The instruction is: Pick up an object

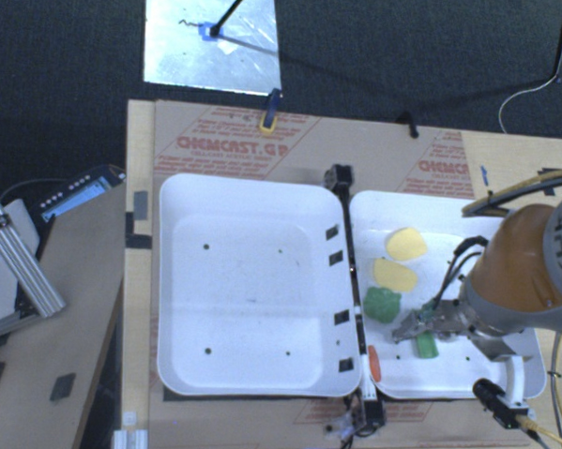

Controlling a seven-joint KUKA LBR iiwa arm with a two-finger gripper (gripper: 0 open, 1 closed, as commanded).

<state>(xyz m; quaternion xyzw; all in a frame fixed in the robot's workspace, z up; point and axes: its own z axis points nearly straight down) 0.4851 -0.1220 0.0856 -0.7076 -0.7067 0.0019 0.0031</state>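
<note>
- The gripper [417, 326] hangs low in the right bin [451, 211], near its front edge; whether it is open or closed cannot be told.
- A small green block [427, 347] lies just beside it, partly hidden.
- A larger green lump [382, 303] sits near the bin's left wall.
- Two yellow pieces [407, 242] [394, 274] lie behind it.
- An orange piece [374, 364] rests at the front left corner.
- The arm [518, 269] covers the bin's right side.

Arm [532, 270]: one unit. Broad orange band [514, 264] wraps a rounded segment above the wrist; grey casing shows beside it at the frame's right and beneath it. Black cables [458, 261] loop along the band's left side toward the wrist. Gripper [416, 327]: small, grey metal, dark fittings. Markings and screws too small to make out.
</note>
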